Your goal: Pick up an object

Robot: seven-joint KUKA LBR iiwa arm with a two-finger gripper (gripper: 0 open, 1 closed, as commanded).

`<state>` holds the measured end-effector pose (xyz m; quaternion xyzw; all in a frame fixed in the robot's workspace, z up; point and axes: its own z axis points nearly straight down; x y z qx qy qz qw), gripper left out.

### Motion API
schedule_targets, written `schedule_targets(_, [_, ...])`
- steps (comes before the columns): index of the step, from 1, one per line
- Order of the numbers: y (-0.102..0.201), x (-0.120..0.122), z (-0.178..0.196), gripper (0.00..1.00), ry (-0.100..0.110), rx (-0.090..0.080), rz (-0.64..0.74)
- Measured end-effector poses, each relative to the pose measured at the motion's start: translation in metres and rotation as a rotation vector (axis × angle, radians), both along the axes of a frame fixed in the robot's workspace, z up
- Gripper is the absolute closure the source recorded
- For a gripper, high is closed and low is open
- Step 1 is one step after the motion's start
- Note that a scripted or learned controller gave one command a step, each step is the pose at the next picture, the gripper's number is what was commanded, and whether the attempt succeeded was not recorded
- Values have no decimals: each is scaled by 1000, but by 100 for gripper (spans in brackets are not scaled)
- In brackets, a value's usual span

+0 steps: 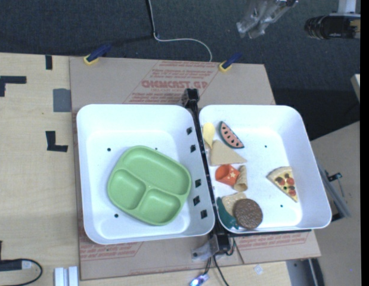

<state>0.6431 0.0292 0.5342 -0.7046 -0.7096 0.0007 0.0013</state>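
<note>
Up top right my hand (pixel 254 26) hangs blurred over dark floor, well clear of both bins; can't tell its grip state. Left bin (pixel 95 124): one green three-compartment plastic plate (pixel 149 185). Right bin (pixel 303 136): one watermelon slice (pixel 230 135), one pizza wedge (pixel 284 182), one round brown cookie (pixel 248 213), plus a hard-to-read clump.
</note>
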Motion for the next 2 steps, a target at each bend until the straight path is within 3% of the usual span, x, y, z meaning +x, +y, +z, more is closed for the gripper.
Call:
schedule_targets(1, [10, -42, -165, 100, 18, -2, -6])
schedule_targets(2, [-58, -13, -260, 100, 8, -3, -12])
